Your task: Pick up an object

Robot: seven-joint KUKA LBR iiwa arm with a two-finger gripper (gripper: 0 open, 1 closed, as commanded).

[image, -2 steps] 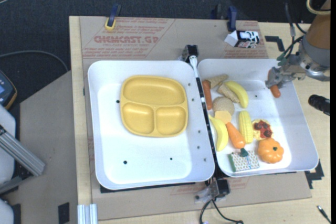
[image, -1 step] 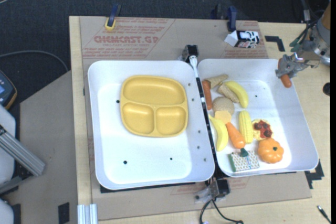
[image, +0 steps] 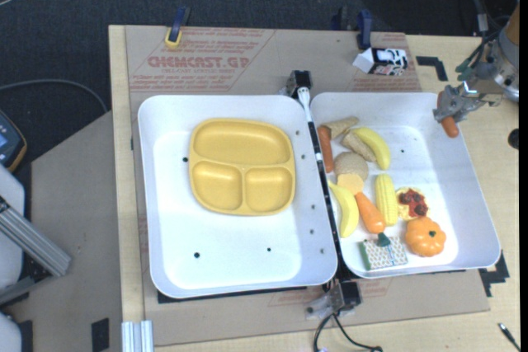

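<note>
the pincer (image: 452, 113) hangs over the upper right rim of the right bin (image: 474, 177), clenched on a small orange carrot-like piece (image: 450, 127) that pokes out below its fingers. the other toy food lies in the right bin: a banana (image: 373, 146), a corn cob (image: 385, 198), a carrot (image: 369, 213), a small pumpkin (image: 425, 237) near the front (a checkered sponge-like block (image: 384, 254) sits just beside it). the left bin (image: 165, 251) on the worktop (image: 124, 177) holds a yellow divided tray (image: 242, 166).
</note>
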